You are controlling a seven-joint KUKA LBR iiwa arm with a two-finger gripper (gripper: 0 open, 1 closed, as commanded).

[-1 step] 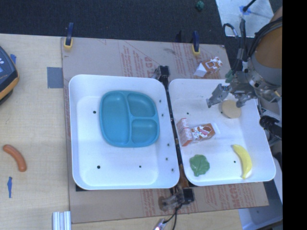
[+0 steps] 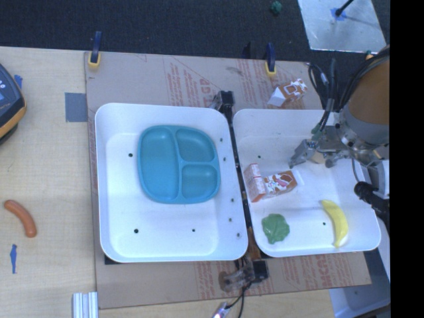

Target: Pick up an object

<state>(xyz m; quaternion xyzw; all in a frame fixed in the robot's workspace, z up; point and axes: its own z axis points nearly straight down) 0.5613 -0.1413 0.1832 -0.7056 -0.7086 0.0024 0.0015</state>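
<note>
The pincer [image 2: 299, 156] hangs over the right bin [image 2: 265, 126], toward its far side, with the arm [image 2: 368, 105] coming in from the right. Its fingers look spread and nothing sits between them; the tips are small and a little blurred, so the width of the gap is hard to judge.

Three things lie in the right bin. The nearest to the pincer, and the likeliest target, is a snack packet [image 2: 268, 183], just left and near of the fingertips, close to the bin's left wall. Its long axis runs roughly left to right, tilted slightly so the right end sits farther away. It looks light, thin and crinkly, probably slippery, and it may buckle under pressure; a grasp across its short width near the middle seems best.

A banana [image 2: 336, 221] lies near the right wall, its long axis running far to near with a gentle curve. It looks firm and easy to grip across its middle. A green lump [image 2: 275, 228] sits at the near edge, rounded with no clear axis, and looks soft.

The left bin [image 2: 112, 177] holds a blue divided plate [image 2: 179, 163]. On the table [image 2: 46, 177] at far left lies a sausage [image 2: 20, 217].
</note>
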